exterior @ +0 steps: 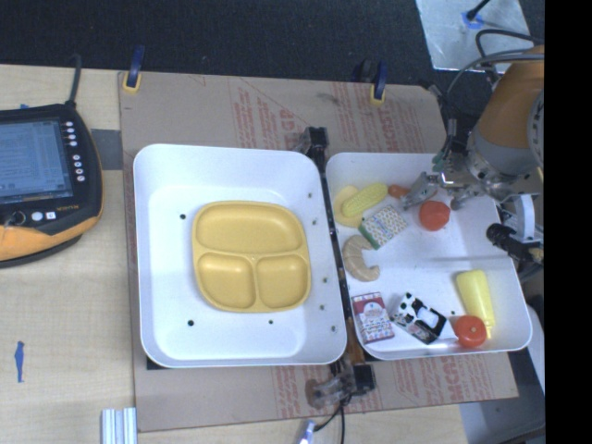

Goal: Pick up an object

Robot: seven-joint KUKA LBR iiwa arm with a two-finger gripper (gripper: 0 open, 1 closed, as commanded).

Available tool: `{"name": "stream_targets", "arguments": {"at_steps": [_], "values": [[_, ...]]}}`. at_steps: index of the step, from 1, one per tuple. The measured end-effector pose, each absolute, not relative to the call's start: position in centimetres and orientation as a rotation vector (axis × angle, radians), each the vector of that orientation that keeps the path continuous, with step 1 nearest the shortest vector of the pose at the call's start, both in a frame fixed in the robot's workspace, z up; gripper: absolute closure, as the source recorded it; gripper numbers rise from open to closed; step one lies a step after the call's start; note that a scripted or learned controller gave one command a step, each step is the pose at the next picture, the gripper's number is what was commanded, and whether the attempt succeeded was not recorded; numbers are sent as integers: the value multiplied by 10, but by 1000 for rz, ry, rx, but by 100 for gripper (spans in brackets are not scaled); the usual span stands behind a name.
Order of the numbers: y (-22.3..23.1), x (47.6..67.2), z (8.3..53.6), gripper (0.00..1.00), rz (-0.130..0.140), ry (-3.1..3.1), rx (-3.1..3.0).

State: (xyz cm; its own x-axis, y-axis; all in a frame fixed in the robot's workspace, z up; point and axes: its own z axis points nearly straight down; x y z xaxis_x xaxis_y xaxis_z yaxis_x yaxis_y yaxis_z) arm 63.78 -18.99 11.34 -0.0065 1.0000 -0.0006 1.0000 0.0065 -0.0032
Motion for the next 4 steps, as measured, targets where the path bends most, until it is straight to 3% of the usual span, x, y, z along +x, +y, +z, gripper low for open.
{"name": "stream_targets", "arguments": {"at_steps": [1, 2, 3, 4], "values": [[-165, 622, 104, 0, 6, -2227, -2212], [-167, 621, 114, 100, 10, -2227, -2209], [-166, 621, 114, 0, 10, -2227, -2209], [-125, 657, 114, 0, 3, -2227, -2215]]}}
